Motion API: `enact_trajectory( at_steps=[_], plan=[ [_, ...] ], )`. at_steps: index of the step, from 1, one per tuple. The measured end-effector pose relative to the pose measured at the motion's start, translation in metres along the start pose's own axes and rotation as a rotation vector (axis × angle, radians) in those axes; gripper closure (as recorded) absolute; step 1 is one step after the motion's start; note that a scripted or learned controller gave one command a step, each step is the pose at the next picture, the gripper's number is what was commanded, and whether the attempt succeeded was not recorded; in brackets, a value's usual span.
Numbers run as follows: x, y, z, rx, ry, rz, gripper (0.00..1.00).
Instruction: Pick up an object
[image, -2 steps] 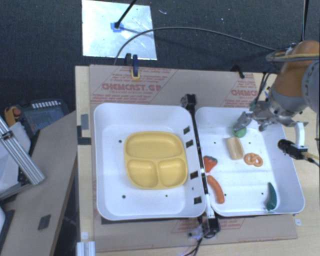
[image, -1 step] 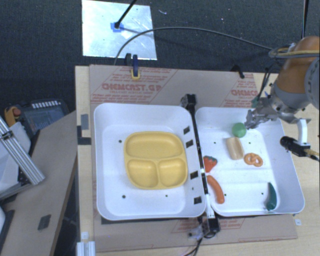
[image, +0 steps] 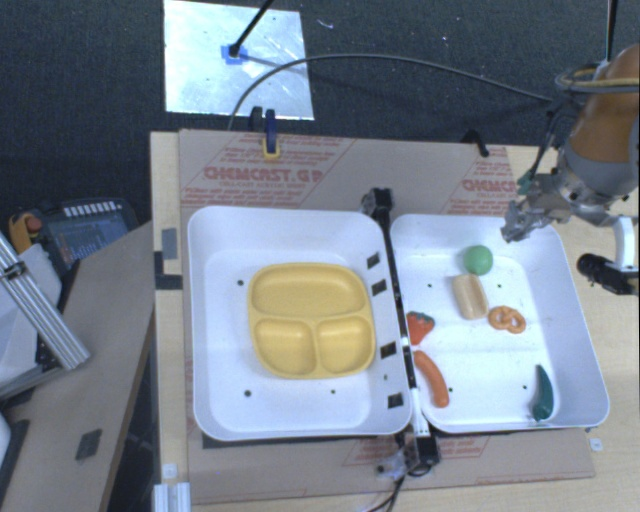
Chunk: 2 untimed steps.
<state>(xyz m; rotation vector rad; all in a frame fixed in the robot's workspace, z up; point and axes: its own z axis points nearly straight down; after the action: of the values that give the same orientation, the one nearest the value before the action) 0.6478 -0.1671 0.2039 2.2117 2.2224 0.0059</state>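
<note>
- Left bin (image: 215, 250): a yellow three-compartment tray (image: 309, 319).
- Right bin (image: 570, 300): green ball (image: 478, 260), tan block (image: 469, 296), pretzel (image: 507, 320), strawberry (image: 421, 326), orange sausage (image: 432, 378), dark green pepper, perhaps (image: 541, 393).
- Gripper (image: 520, 222) hangs over the right bin's far right corner, carrying nothing; its grip state cannot be told.

We're in a robotics lab here, no doubt: a grey-and-orange industrial arm (image: 600, 130) leans over a bench (image: 110, 300), two white bins (image: 210, 260) sit on protective cardboard sheeting (image: 300, 165) clamped at the back, black cables (image: 400, 65) trail across dark carpet, a teach pendant (image: 75, 235) rests at left beside an aluminium extrusion (image: 40, 310).
</note>
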Motion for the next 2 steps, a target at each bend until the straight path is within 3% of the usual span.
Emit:
enact_trajectory(
  at_steps=[1,2],
  plan=[
    [0.0,0.002,-0.054,-0.001,0.0,-0.001,1.0],
    [0.05,0.007,-0.045,0.005,0.002,-0.003,1.0]
  ],
)
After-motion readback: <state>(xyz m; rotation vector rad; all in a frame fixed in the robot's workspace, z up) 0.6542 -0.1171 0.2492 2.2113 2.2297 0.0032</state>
